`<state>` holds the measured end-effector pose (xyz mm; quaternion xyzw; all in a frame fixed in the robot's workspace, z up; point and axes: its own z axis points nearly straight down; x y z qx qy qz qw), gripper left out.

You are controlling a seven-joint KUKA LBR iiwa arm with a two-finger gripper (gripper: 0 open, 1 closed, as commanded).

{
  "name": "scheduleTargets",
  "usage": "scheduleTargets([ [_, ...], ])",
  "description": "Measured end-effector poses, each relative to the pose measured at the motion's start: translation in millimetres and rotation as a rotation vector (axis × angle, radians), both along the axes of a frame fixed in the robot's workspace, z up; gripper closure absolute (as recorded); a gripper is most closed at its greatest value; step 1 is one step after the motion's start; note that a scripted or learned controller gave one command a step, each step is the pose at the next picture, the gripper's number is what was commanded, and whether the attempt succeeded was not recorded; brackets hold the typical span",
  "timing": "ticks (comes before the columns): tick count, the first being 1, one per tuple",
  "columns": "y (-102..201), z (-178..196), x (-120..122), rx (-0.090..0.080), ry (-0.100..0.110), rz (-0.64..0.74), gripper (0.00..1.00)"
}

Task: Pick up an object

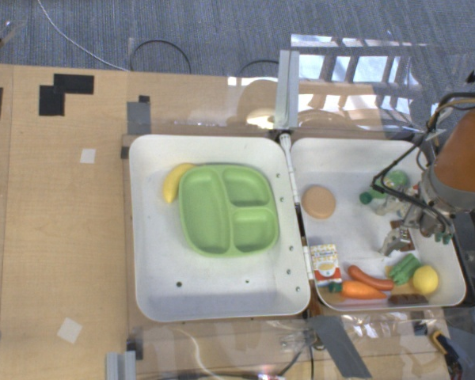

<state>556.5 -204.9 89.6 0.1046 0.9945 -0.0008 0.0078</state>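
Wooden bench [55,212] with two white bins. My gripper [396,240] hangs low by the right bin's [340,165] right edge; I can't tell if it's open or closed, and nothing is visibly held. It's likely aiming for the front-right corner pile just beside it: green pepper [403,267], lemon [425,279], red sausage [370,277].

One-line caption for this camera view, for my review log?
Arm's claw hovers in right bin above toy food; green tray and banana in left bin.

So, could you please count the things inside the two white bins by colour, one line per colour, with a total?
Green: 2, the divided plate and a vegetable
Yellow: 2, the banana and a lemon
Orange or red: 2, a carrot and a sausage
Tan: 1, a round disc
White: 1, a small carton
Total: 8
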Motion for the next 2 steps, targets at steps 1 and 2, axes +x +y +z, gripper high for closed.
scheduleTargets([
  [1,0.5,15.6,5.6,-0.005,-0.017,0.007,1.00],
  [2,49.1,99.0,62.0,0.001,-0.005,0.067,1.00],
])
